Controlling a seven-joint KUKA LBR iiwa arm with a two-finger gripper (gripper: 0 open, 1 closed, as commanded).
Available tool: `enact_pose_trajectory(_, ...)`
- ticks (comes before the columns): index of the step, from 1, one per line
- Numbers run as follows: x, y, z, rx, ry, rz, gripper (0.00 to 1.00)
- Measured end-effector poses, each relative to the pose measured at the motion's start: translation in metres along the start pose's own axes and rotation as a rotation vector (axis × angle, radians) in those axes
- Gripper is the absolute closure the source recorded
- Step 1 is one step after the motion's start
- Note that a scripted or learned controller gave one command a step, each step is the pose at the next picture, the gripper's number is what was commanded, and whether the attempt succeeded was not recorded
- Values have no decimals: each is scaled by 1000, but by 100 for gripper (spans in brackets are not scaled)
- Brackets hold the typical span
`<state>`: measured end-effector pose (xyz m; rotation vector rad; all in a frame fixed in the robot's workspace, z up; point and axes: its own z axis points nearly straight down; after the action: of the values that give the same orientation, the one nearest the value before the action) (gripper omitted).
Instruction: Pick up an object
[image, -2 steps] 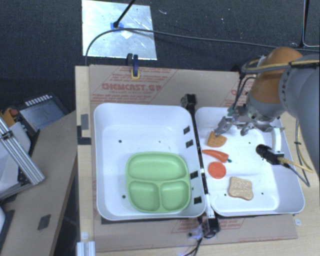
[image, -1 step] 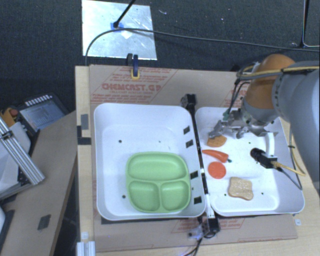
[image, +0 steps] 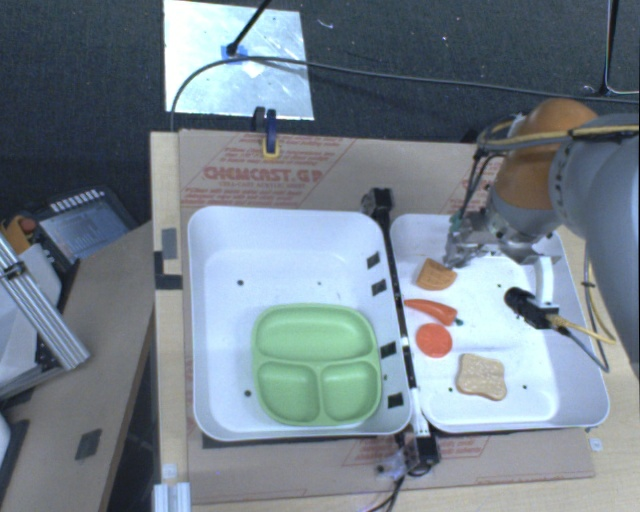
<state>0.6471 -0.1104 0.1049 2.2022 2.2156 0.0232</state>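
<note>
Right bin (image: 575, 405): small tan piece (image: 436, 274) at upper left, just beside gripper (image: 458, 253) | Gripper state: cannot tell, tip blurred against arm | Handling: probably light, rigid toy food; take across narrow sides | Also: red pepper (image: 431, 311), red disc (image: 434, 341), toast slice (image: 481, 376) | Left bin (image: 215, 235): 1 green tray (image: 315, 362), 3 compartments.

Bright, even light from above me – white bins (image: 300, 225) glare a little, shadows soft, my arm (image: 600, 180) blurs near the edge
</note>
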Motion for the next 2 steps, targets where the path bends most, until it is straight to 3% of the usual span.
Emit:
enact_pose_trajectory(1,-4,-6,-59,17,1,4,100)
enact_pose_trajectory(2,1,-7,-105,18,2,1,100)
